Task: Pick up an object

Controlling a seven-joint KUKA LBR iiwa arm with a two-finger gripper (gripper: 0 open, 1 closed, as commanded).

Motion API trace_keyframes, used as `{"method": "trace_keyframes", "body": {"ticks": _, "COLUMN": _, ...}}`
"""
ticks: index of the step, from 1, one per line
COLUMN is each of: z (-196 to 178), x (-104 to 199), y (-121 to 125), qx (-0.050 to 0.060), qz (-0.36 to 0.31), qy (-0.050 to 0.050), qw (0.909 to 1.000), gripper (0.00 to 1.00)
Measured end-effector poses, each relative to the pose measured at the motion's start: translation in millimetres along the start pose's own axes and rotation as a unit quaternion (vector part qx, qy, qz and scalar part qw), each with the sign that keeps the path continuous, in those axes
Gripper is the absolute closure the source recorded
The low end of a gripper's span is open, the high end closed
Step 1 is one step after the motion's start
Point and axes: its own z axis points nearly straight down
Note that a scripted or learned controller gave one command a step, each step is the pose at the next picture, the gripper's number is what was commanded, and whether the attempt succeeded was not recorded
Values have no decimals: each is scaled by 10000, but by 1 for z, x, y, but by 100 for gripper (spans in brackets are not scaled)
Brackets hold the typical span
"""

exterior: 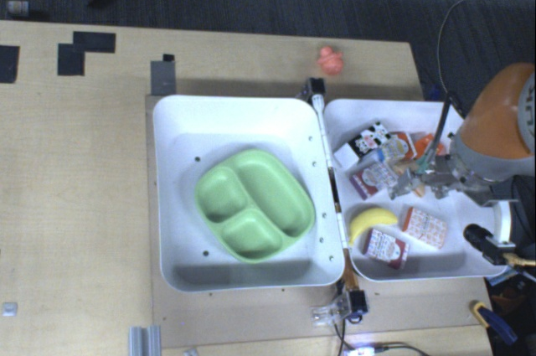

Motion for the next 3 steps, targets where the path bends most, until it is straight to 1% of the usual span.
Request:
{"method": "trace_keyframes", "body": {"ticks": 1, "z": -11, "x": 1, "y": 2, "qx": -22, "qz": -13, "qy": -1, "qw": 10000, "gripper": 100}}
{"method": "trace_keyframes", "body": {"ticks": 2, "z": -11, "x": 1, "y": 2, "qx": -21, "qz": -14, "qy": 0, "qw": 10000, "gripper": 0}}
{"method": "trace_keyframes", "body": {"ticks": 3, "z": 31, "x": 33, "y": 10, "qx": 58, "qz": 29, "qy": 4, "qw": 10000, "gripper": 0}}
